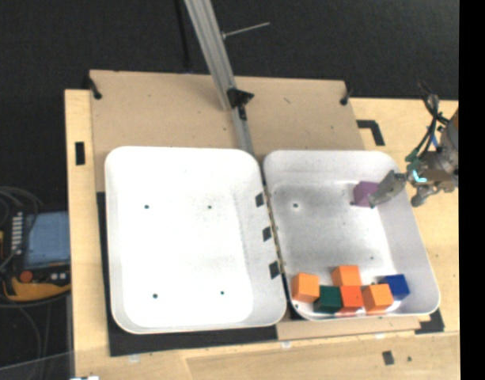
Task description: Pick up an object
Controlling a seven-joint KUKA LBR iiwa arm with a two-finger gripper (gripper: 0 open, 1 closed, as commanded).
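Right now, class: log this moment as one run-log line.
tool: right bin, touching purple block | grasp: unclear | other blocks: front edge

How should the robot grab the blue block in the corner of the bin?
Probably from straight above, fingers closing on two opposite flat sides. The blue block sits near the right bin's lower right corner, with the rim close on one side and an orange block right beside it. The sides facing open floor leave the most room, so gripping across those looks safest. A sideways approach would likely hit the wall.

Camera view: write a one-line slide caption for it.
Gripper at the right bin's upper right beside a purple block; orange, green and blue blocks cluster along its near wall.
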